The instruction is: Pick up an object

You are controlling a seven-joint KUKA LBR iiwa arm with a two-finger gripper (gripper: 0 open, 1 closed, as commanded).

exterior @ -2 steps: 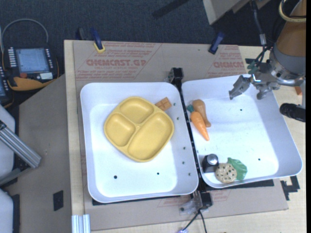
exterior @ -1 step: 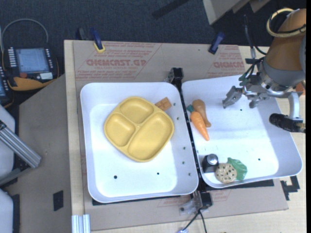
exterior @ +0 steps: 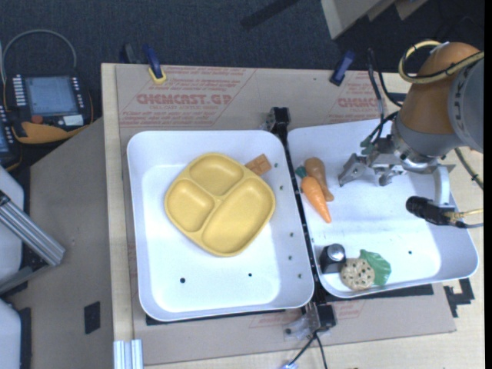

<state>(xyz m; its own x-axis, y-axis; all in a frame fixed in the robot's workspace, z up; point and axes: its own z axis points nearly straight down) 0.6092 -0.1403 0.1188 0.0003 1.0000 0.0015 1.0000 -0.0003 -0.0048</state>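
Carrot (exterior: 316, 198) lying in right bin (exterior: 453, 256) near its left wall, long axis running up-and-down the view, tip pointing toward the near-right. Gripper (exterior: 370, 171) hovering just right of it, jaws spread wide, gripping nothing.

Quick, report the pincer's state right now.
Pincer: open, holding nothing, above the right bin, to the right of the carrot.
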